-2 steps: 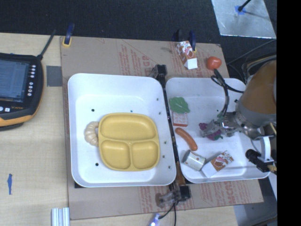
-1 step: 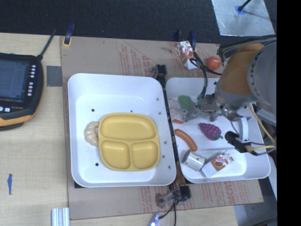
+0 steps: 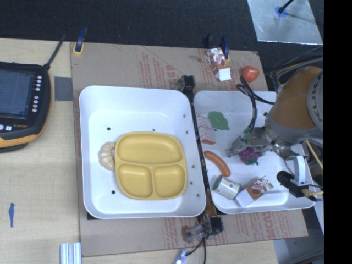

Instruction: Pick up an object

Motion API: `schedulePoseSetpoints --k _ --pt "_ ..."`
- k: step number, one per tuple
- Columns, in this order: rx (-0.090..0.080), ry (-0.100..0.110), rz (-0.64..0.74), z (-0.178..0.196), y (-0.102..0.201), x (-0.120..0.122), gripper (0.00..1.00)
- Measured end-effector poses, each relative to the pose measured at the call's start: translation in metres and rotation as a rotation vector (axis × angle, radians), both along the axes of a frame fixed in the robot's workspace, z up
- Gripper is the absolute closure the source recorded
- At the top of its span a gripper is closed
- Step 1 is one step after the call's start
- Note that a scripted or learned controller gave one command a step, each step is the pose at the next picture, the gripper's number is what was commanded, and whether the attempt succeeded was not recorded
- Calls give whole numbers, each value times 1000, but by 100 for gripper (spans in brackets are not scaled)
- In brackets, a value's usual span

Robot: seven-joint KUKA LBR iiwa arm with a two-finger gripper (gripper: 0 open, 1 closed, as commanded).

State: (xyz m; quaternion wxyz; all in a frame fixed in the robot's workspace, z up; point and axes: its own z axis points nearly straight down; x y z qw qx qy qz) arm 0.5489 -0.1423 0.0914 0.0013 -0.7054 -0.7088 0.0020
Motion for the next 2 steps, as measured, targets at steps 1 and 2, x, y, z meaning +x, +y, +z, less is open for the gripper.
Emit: schedulePoseSetpoints --k 1,2 --pt "-1 2 5 10 -1 0 100" --pt "1 -1 3 101 85 -36 100"
